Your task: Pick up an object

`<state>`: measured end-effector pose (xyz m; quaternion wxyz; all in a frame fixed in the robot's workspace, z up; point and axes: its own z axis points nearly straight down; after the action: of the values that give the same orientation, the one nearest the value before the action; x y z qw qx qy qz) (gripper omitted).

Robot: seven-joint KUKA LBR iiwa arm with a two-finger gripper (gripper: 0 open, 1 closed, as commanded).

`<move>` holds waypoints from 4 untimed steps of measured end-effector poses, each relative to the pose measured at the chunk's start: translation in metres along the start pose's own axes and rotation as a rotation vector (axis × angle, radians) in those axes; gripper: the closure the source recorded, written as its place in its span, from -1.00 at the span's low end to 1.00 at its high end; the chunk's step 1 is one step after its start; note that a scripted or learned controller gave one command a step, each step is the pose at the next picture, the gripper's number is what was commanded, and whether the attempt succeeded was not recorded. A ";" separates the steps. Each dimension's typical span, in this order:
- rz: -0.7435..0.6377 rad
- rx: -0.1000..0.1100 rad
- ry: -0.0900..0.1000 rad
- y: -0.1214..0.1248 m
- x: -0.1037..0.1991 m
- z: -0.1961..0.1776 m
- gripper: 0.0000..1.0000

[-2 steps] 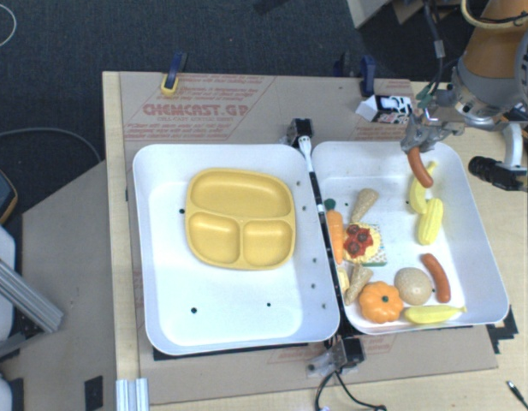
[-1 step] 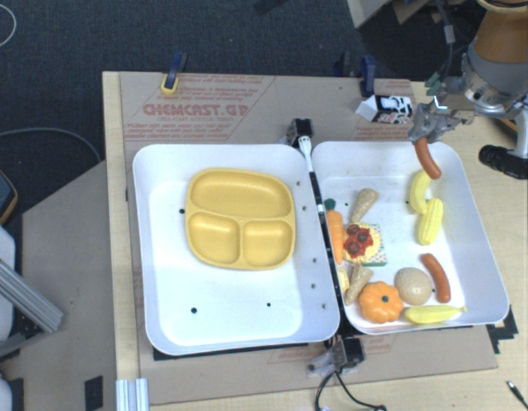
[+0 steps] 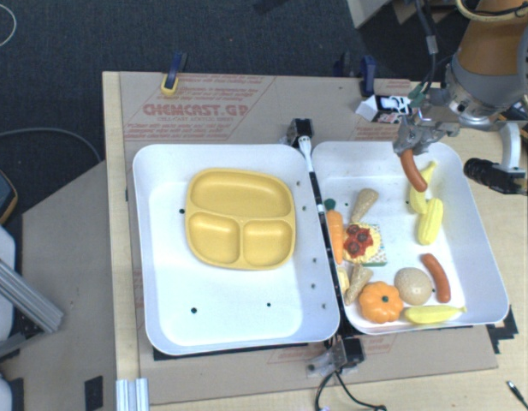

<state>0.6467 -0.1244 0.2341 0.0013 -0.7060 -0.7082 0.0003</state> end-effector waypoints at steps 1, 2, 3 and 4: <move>0.000 0.002 0.001 -0.035 0.037 0.004 1.00; -0.001 0.003 0.001 -0.060 0.082 0.016 1.00; -0.001 0.002 0.000 -0.083 0.120 0.018 1.00; -0.001 0.002 0.001 -0.112 0.157 0.008 1.00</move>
<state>0.5343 0.0324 0.2269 0.0024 -0.7056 -0.7086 0.0007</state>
